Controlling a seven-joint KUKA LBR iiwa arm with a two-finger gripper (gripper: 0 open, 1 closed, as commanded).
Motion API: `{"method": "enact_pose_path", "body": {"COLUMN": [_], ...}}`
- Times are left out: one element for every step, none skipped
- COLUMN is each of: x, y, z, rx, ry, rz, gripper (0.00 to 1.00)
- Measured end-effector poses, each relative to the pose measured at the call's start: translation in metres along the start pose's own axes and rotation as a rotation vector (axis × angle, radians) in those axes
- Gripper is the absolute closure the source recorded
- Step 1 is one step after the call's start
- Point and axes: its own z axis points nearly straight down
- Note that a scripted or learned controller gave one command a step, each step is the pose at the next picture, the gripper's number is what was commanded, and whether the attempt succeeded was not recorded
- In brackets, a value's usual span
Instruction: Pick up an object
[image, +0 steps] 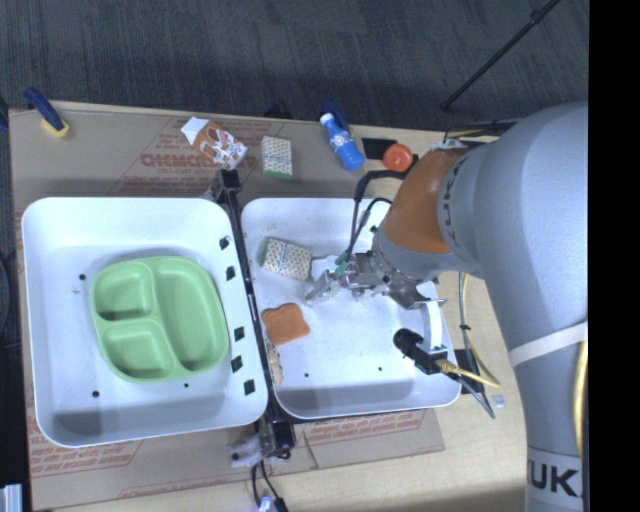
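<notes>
Candidates: two loose things are seen in the right bin (345, 372), a patterned packet (287, 257) near its upper left corner and an orange block (285, 324) below it by the left wall.
Spacing: the packet and the block are set apart, with bare white floor between them.
Gripper: the gripper (323, 288) is seen low over the bin floor, just beside the packet's lower right corner and up and to the right of the block.
Grip state: how wide it stands cannot be told from this angle, and nothing is seen held in it.
Step in hand: the approach is judged to be under way, with no object lifted yet.
Next move: alignment over one thing is called for, most likely the packet as the closer one, then a closing and a straight lift.
Risk: the packet lies flat, so it may be pushed aside instead of caught.
Left bin: the left bin (55, 250) is taken up by a green divided plate (160, 315).
Beyond the bins: a blue bottle (343, 144) and an orange cap (398, 156) are laid on the bench (120, 135).
</notes>
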Motion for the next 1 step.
{"method": "enact_pose_path", "body": {"x": [-0.0456], "y": [0.088], "z": [-0.0822], "rx": [-0.004], "ry": [-0.003], "rz": [0.001], "gripper": [0.0]}}
